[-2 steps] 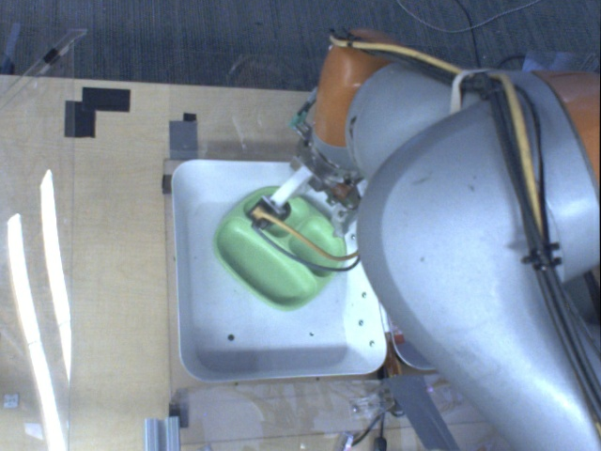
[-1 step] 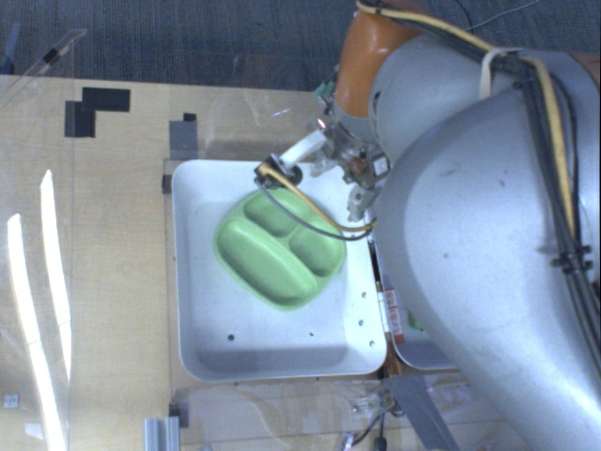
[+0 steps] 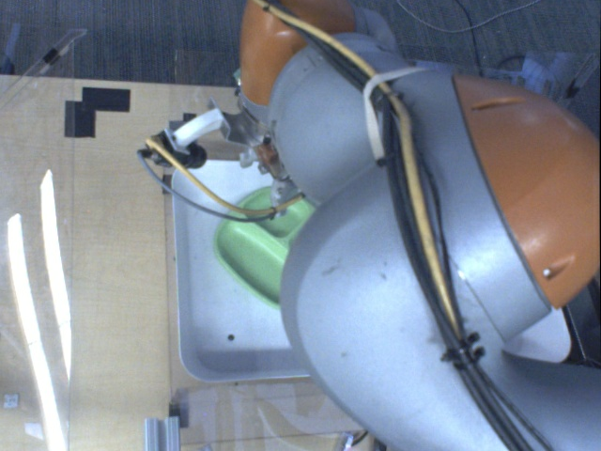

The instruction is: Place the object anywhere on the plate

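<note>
The arm (image 3: 423, 252) fills the centre and right of the frame, its grey body and orange shells covering most of the white bin (image 3: 202, 346), of which the left wall and lower-left floor are exposed. The plate (image 3: 254, 252), pale green, lies in the bin just left of centre frame; its left half is visible, the remainder passes under the arm. The gripper (image 3: 282, 194) comes down at the plate's upper edge, directly over the green surface or touching it; which of the two cannot be read from this angle. Finger state: cannot tell, the tips are hidden by wrist hardware and a looping yellow cable (image 3: 202, 200). The object to be placed cannot be identified; nothing is visibly pinched, so no claim of a hold. Key relation: the plate lies immediately below and toward the lower left of the tool tip, its long axis apparently running from upper right to lower left of the frame, so judged from here the end effector is already inside the plate's footprint and a release would call for little or no sideways travel. Risk, as judgement: if nothing is carried, the placement is void. Light wooden bench (image 3: 84, 280) at frame left.
</note>
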`<state>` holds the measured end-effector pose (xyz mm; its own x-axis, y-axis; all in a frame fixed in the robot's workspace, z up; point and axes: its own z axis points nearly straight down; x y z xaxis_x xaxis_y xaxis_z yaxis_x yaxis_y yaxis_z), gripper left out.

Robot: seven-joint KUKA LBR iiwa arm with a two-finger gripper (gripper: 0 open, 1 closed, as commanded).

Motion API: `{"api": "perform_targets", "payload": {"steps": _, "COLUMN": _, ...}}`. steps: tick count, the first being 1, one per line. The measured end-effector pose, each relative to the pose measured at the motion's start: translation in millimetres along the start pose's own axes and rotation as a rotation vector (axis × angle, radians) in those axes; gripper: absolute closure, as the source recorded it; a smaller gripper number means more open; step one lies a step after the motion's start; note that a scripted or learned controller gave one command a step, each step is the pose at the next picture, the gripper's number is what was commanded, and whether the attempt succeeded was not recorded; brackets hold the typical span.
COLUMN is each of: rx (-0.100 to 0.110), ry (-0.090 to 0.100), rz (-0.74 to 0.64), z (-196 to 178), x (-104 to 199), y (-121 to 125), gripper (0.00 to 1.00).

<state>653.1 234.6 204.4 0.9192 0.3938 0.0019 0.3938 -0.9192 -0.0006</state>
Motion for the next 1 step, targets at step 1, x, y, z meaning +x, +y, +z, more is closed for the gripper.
{"api": "perform_targets", "payload": {"steps": 1, "rx": -0.001, "ry": 0.000, "rz": 0.004, "z": -8.0, "x": 0.7, "y": 3.4, "gripper": 1.00}}
